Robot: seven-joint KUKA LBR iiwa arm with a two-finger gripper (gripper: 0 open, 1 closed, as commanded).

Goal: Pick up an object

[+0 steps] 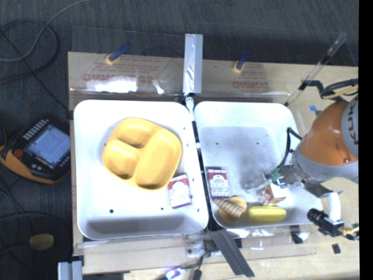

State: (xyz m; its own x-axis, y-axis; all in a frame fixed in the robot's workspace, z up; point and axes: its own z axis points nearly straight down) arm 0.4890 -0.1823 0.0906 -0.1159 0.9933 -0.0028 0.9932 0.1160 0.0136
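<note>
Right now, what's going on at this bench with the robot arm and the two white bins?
The grey and orange arm reaches in from the right over the right bin, its gripper low near a small box by the front wall. Beside that lie a yellow banana-shaped piece, a tan round object and a small red carton. The left bin holds a big yellow lumpy object and another red carton. I can't tell whether anything is gripped.

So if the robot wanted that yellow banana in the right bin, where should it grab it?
Probably across the middle of the banana, coming straight down from above. It lies flat and lengthwise along the right bin's near wall, so its narrow width suits a two-finger gripper. The left end touches a round brown item and a small carton sits close behind, so the ends look more crowded.
</note>
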